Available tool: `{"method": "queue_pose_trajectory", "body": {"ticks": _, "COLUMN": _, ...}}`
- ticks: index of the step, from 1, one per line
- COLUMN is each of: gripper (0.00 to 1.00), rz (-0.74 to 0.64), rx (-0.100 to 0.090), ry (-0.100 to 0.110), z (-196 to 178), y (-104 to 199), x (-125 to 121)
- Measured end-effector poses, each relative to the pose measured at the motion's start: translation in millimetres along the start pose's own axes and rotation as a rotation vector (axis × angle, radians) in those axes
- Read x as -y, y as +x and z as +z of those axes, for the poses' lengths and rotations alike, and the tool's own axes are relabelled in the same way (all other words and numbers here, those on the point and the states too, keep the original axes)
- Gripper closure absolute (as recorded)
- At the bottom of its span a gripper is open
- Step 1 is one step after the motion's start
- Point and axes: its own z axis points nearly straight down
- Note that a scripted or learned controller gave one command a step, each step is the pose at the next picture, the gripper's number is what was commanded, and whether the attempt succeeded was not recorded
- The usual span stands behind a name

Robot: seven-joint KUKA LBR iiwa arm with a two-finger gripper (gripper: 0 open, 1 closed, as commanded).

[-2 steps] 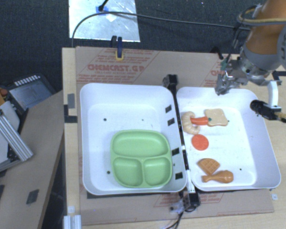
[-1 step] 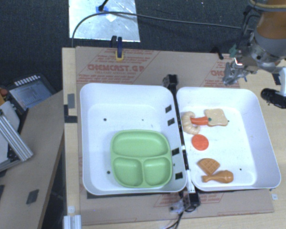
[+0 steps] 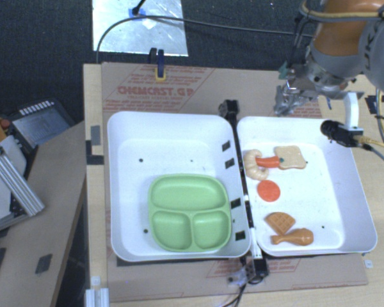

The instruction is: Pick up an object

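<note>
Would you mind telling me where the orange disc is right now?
The orange disc lies in the right bin, toward its left wall, below the shrimp and above the waffle.

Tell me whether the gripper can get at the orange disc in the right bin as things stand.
Probably yes. The orange disc lies flat with nothing on top, apart from the nearby toy foods, and the gripper hangs above the right bin's far edge.

**Clutter Around the Left Bin**

A green divided tray (image 3: 190,212) lay inside the left bin (image 3: 125,171). Behind that bin a yellow clamp (image 3: 159,66) gripped printed cardboard (image 3: 173,88), with a metal sheet (image 3: 139,16) beyond.
</note>
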Motion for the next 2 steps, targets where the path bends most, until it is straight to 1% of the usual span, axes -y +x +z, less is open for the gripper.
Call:
{"method": "queue_pose_trajectory", "body": {"ticks": 1, "gripper": 1.0, "rz": -0.001, "rx": -0.001, "ry": 0.001, "z": 11, "y": 57, "x": 13}}
{"method": "queue_pose_trajectory", "body": {"ticks": 2, "gripper": 1.0, "rz": 0.0, "rx": 0.0, "ry": 0.002, "z": 30, "y": 105, "x": 9}}
